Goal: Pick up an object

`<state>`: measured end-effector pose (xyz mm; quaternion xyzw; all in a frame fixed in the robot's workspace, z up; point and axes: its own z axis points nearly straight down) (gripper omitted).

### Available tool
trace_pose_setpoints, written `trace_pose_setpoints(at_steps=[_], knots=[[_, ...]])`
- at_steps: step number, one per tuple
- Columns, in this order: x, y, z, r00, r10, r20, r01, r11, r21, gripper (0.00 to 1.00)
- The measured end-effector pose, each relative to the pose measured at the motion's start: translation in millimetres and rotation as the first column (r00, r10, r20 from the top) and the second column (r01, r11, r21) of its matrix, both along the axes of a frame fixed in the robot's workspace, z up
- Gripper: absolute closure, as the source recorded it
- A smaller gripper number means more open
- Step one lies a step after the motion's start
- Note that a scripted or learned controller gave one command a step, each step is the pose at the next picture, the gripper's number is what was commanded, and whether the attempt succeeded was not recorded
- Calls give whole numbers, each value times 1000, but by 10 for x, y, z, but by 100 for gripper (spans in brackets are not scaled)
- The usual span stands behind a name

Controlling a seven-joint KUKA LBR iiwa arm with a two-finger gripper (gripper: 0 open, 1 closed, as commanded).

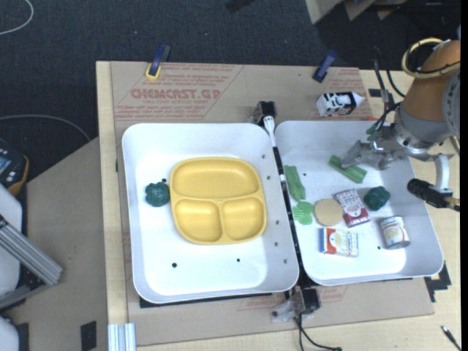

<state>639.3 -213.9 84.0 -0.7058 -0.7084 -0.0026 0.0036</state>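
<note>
On the counter, the right white plastic bin [431,258] holds, nearest its front edge, a small cylindrical can [393,232] and a flat printed carton [338,241]. Farther back lies a flat green rectangular block [346,168], matte, its long axis running diagonally from the bin's centre toward its back edge. The tool [369,151] sits just beside the block's far end; its state cannot be determined.

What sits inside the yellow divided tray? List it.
All three compartments of the yellow tray show bare yellow plastic. The dark green toy lies beside its left edge, on the left bin. What the tray covers underneath cannot be seen.
</note>
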Motion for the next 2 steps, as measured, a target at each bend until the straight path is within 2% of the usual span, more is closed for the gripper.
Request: trace_pose_setpoints(at_steps=[1,2], knots=[[13,-16,141,1000,1,6,-1,1000,-6,100],[-35,4,599,1000,-3,8,3,1000,-11,100]])
